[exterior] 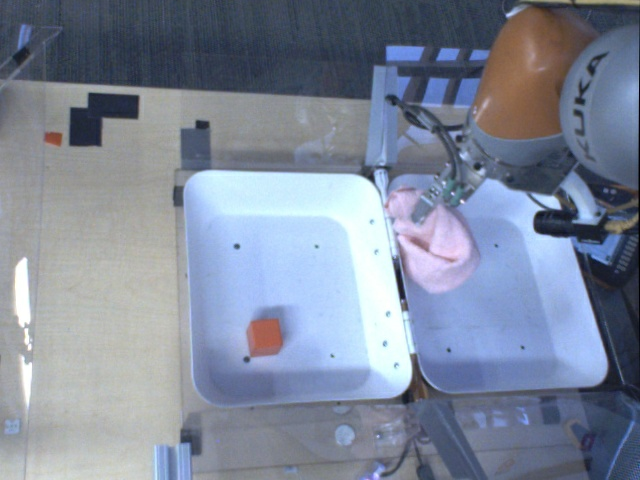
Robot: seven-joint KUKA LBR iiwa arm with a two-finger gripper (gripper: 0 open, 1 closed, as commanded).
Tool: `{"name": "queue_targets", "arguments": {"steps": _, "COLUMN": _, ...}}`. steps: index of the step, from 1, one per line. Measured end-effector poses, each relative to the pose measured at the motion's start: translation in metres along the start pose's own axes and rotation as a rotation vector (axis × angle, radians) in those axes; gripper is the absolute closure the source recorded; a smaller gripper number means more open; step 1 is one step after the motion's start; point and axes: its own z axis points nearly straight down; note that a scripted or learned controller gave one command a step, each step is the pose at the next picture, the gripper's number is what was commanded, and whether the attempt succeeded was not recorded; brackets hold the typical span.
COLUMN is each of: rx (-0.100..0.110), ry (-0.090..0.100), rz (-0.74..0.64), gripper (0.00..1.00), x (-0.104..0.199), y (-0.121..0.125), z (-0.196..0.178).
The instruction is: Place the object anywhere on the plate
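A pale wooden bench (90, 298) fills the left of the view, with black angular markers (98, 116) and a small orange tag (52, 139) near its far left corner. Next comes the left white bin (210, 218), shallow and square. A small orange block (265, 337) sits on its floor toward the near left corner, well apart from everything else. Just beside it, sharing a middle edge, lies the right white bin (540, 358). A pink plate (436, 248), soft-looking and crumpled, rests in this bin's far left corner, against the dividing edge. The gripper (445, 194) hangs at the plate's upper edge, touching or just above it. Whether the fingers are spread or pressed together cannot be told here. Above it the grey arm with its orange band (530, 73) reaches in from the right.
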Motion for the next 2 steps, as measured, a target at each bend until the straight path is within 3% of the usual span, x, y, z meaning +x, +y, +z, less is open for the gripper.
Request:
{"name": "queue_targets", "arguments": {"steps": 1, "rx": -0.003, "ry": -0.002, "rz": 0.047, "gripper": 1.0, "x": 0.054, "y": 0.009, "z": -0.025}}
{"name": "queue_targets", "arguments": {"steps": 2, "rx": 0.0, "ry": 0.001, "rz": 0.025, "gripper": 1.0, "x": 0.112, "y": 0.041, "z": 0.04}}
